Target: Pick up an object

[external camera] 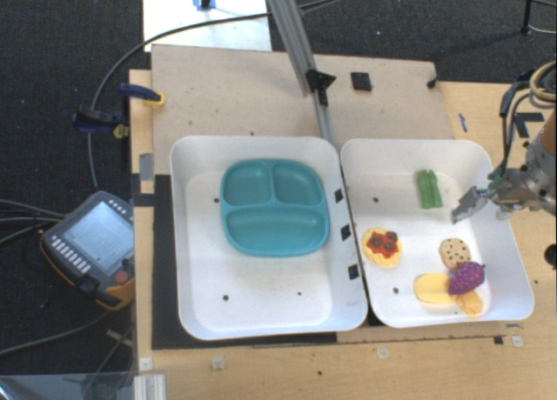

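Camera view notes, big to small. Right bin (500,216) holds all food; teal plate (275,207) sits in left bin. Gripper (466,207) hovers near green beans (428,189), can't tell finger state. Risk imo: cookie (453,252), grapes (466,276), yellow piece (432,289) bunched together, so grab likely slips or nudges neighbour. Pizza (382,246) flat, hard to pinch.

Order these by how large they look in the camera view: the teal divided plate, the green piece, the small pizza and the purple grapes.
1. Teal divided plate, by far the largest.
2. Small pizza.
3. Purple grapes and green piece: they look about alike in area, the green one longer and narrower, so I do not rank them.
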Available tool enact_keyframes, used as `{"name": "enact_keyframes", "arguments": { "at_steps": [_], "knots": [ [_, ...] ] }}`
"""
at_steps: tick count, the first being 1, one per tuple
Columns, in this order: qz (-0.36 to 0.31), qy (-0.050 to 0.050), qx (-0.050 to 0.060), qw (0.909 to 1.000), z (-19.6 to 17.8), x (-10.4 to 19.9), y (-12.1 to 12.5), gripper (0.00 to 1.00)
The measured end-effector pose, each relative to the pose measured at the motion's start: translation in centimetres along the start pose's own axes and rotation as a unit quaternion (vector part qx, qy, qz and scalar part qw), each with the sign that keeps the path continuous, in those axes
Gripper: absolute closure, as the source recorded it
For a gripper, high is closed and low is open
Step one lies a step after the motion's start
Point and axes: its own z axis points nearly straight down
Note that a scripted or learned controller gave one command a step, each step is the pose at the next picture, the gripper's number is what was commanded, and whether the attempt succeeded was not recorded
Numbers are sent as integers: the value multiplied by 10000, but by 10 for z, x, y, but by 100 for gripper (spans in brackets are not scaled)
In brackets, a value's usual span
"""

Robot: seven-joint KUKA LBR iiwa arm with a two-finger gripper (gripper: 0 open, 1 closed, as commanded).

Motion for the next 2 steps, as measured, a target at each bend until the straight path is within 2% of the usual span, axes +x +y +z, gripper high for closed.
{"name": "enact_keyframes", "arguments": {
  "at_steps": [1,2],
  "knots": [
    [0,6,15,10000,63,-1,-2,0],
    [-3,2,0,10000,106,1,4,0]
  ]
}}
